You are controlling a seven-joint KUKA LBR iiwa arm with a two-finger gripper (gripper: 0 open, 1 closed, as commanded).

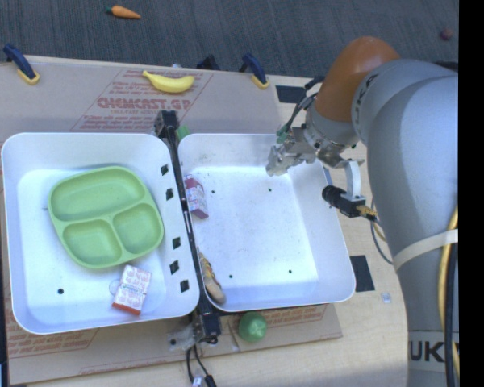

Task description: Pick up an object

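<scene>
Camera view, from above the surface: my gripper point(279, 161) hangs over the upper right corner of the right bin point(323, 252), just inside its far rim, with the orange band of my arm right of it in the frame. Whether the gripper is wide or narrow I cannot tell; it is small and partly lost in glare off the white plastic, and nothing is visible in it.

The nearest candidates lie along the divider at the left edge of this bin. A small red-and-white packet point(196, 196) leans against that wall in the upper left of the bin, well apart from my gripper and lower left of it in the frame. A tan, lumpy item point(210, 281), possibly a toy food, sits wedged in the lower left corner.

The left bin point(16, 216) carries a green divided plate point(105, 214), tilted across its middle, and a red-and-white carton point(131, 288) below it.

Outside the bins, a yellow banana point(169, 80) rests on the cardboard at top, a green ball point(252, 326) at the bottom edge, and an orange carrot point(125, 11) on the floor, likely strays beyond reach.

I judge the packet my closest pick, though its place against the wall may crowd a grasp.
</scene>
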